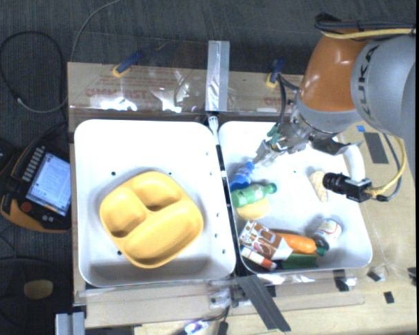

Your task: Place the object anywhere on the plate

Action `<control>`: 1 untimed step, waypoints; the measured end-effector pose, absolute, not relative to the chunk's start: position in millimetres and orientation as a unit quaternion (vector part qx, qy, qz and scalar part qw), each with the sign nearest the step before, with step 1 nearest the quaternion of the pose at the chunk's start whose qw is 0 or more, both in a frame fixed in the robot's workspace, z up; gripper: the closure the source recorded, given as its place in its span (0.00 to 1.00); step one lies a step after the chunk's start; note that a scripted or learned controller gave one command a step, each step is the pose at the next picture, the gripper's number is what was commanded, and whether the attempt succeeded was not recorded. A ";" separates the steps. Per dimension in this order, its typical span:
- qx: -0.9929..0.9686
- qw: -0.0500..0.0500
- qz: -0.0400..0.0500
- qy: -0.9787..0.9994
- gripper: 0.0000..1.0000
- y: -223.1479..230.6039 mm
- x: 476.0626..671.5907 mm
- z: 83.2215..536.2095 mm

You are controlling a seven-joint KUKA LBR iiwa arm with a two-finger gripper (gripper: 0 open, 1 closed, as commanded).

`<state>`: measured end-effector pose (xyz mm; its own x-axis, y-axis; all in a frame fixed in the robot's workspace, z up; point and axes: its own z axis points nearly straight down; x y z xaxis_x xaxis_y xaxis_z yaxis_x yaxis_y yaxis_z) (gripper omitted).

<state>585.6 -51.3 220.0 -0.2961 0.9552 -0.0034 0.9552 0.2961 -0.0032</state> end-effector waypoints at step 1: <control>0.619 -0.001 -0.002 0.786 1.00 0.5 547.6 182.4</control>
<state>547.6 0.5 182.4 -0.2347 0.9721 0.0002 0.9721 0.2347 -0.0041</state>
